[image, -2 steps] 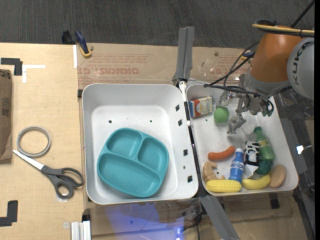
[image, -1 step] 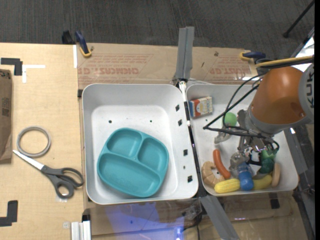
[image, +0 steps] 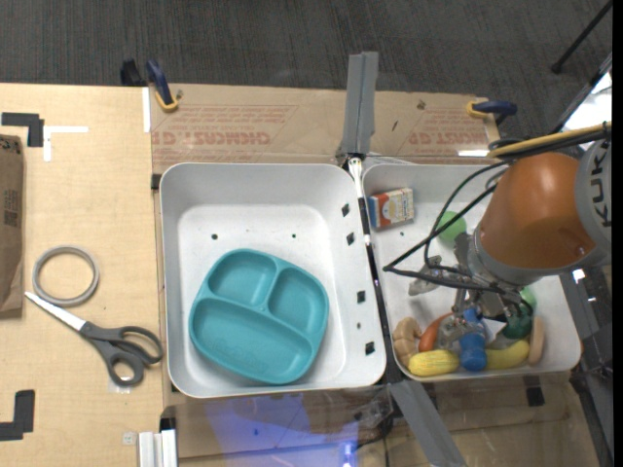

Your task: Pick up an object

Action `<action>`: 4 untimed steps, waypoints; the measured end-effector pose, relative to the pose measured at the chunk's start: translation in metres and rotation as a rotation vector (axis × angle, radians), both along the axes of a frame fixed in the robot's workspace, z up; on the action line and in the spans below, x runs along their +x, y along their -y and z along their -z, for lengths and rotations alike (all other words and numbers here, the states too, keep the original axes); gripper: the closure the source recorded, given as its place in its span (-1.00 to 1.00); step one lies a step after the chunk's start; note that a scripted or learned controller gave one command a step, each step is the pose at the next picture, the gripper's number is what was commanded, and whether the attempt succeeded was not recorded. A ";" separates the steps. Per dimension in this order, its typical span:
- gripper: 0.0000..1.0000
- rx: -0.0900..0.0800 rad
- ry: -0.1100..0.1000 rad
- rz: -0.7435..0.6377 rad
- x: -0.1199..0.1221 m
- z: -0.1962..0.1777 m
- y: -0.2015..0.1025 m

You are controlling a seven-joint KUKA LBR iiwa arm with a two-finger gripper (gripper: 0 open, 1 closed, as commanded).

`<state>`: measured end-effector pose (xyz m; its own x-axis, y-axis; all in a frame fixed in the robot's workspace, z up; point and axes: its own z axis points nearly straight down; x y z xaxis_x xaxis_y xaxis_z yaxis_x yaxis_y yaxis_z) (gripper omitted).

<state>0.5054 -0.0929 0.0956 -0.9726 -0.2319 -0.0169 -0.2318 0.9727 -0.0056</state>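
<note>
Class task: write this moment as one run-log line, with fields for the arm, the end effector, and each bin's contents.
arm: over right bin | end effector: low among small toys | left bin: teal divided plate | grasp: unconfirmed

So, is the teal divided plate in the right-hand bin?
No, the teal plate lies in the left bin; the right bin holds small toys.
</note>
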 end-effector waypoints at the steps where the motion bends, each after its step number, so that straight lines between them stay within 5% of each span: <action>1: -1.00 0.003 -0.013 0.124 0.079 0.003 0.019; 2: -1.00 0.003 -0.016 0.139 0.036 0.003 0.028; 3: -1.00 0.004 -0.017 0.212 0.033 0.004 -0.001; 4: -1.00 0.002 -0.015 0.134 0.034 0.003 0.008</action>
<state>0.5389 -0.1013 0.0924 -0.9950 -0.0994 -0.0030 -0.0994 0.9950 -0.0008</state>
